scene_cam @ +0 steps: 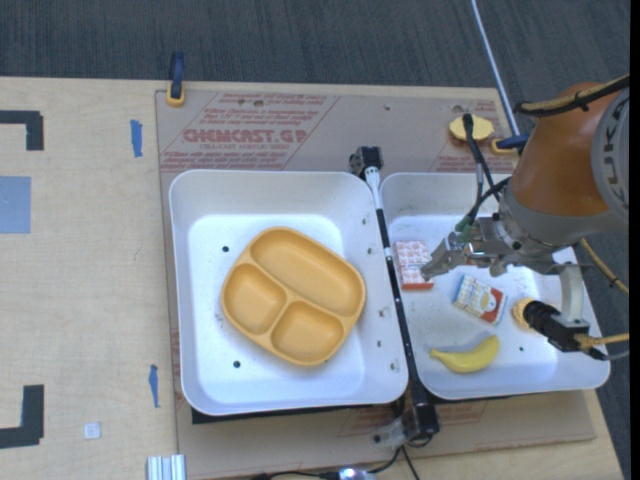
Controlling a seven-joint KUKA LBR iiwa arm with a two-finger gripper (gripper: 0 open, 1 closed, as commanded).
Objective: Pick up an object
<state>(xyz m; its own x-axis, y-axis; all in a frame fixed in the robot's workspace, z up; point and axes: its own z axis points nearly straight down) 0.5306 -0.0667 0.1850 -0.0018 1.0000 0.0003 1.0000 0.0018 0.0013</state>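
Note:
In the right bin (560, 373), a red and white box (411, 264) lies against the left wall by the divider. A small white, blue and orange packet (477, 299) lies near the middle, and a yellow banana (466, 356) rests near the front. My gripper (447, 259) hangs over the right bin, just right of the box and up-left of the packet. I see nothing held in it. The arm's orange band and grey wrist cover the bin's back right part.
The left bin (200, 268) holds a yellow three-compartment plate (292, 296). A black divider rail (390, 278) runs between the two bins. A yellow disc (471, 128) lies on the board behind the right bin.

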